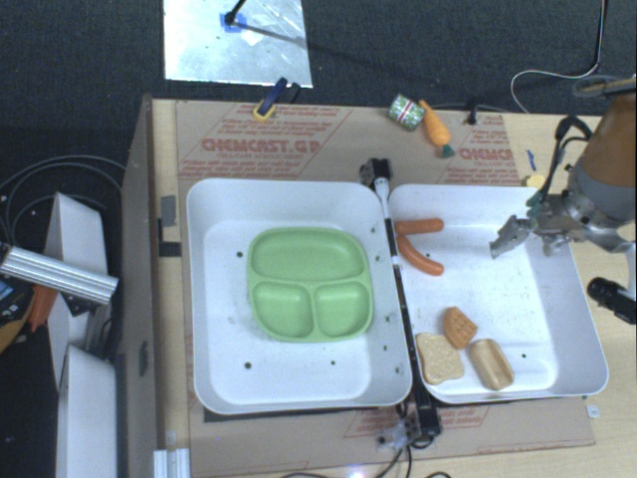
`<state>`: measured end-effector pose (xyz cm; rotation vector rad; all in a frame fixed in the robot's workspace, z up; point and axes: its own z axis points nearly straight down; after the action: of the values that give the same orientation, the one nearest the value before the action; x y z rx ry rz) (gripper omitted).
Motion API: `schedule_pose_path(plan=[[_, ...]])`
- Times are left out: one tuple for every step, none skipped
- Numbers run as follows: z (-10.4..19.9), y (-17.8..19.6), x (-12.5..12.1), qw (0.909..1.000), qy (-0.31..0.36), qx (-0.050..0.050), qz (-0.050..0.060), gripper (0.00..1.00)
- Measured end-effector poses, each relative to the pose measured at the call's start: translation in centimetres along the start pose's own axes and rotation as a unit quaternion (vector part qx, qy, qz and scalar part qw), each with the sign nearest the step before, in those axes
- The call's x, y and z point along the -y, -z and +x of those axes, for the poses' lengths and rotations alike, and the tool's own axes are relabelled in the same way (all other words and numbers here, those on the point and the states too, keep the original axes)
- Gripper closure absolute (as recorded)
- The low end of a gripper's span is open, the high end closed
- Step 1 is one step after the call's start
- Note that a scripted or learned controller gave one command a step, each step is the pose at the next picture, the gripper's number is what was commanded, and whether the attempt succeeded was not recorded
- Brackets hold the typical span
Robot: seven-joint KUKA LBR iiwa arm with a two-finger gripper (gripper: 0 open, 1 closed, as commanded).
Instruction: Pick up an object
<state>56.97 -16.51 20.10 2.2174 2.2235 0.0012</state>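
1. The green divided plate [311,284] lies in the middle of the left bin [214,267]; it serves here as the landmark. Its one wide compartment faces the far side, its two small ones the near side.
2. Right of the plate, past the seam where the bins meet, is the right bin [567,317], which holds the toy food.
3. Two orange-red sausages lie just right of the plate's far corner. The farther sausage [419,226] has its long axis nearly level, running left to right. The nearer sausage [421,260] slants, its left end farther back and its right end nearer the camera. The two lie close together by the bin's left wall.
4. Right of the plate's near corner sit three bread-coloured pieces in a cluster: a pale toast slice [440,358], a small browned waffle-like piece [459,326] touching its far edge, and a bread roll [491,362] whose long axis slants from far-left to near-right.
5. The gripper [506,238] hangs over the right bin's far half, well right of the plate, right of the sausages and apart from them. Nothing lies between it and them. Whether its fingers are spread or pressed together, I cannot tell; no object is seen between them.
6. Beyond the bins, far-right of the plate, a toy carrot [435,126] and a small green can [405,111] lie on the cardboard.
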Motion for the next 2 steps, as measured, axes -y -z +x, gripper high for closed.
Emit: schedule_pose_path(plan=[[3.8, -10.3, 5.0, 1.0, -0.001, -0.001, 0.001, 0.0], [8.0, -11.7, 8.3, 1.0, 0.0, -0.001, 0.001, 0.0]])
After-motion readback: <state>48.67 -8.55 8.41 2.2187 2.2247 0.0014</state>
